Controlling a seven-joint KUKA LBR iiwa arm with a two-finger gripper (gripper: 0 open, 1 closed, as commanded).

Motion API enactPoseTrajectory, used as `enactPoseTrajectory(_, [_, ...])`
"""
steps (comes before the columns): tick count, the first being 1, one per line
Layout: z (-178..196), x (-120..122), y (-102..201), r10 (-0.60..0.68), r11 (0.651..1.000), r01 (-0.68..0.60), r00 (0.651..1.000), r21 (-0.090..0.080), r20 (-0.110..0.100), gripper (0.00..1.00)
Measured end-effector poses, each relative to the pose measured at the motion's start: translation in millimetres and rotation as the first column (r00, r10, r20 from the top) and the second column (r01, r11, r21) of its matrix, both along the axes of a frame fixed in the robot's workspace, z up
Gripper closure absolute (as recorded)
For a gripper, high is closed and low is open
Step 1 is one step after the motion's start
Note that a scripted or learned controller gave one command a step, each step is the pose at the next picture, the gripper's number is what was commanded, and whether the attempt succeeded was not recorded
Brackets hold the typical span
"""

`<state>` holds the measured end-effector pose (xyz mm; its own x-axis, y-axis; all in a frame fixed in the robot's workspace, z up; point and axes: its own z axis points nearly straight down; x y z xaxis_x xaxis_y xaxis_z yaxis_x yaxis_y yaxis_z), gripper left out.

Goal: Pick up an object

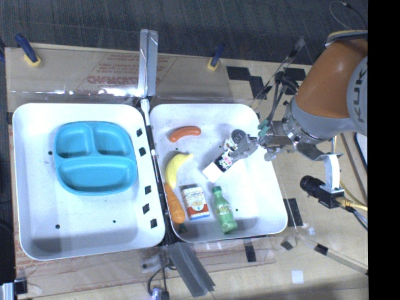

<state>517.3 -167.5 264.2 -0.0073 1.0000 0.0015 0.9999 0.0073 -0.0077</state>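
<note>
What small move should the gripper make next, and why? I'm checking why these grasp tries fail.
Probably lower a little and close. The gripper sits over the right bin, right at the top of a tilted black and white bottle. Whether the fingers already pinch it cannot be told, so a firmer grasp before lifting seems safest.

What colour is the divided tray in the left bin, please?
Light blue, in the camera view: divided tray.

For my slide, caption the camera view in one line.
Arm's gripper over the right bin of toy food; blue tray in the left bin.
</note>
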Motion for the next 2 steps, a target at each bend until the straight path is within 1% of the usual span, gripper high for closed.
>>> enactPoseTrajectory(1, [-93,69,3,-0.065,0.998,0.065,0.998,-0.001,0.0,0.0])
enactPoseTrajectory(2, [-151,94,-7,-0.063,0.998,0.063,0.998,-0.008,0.024,0.0])
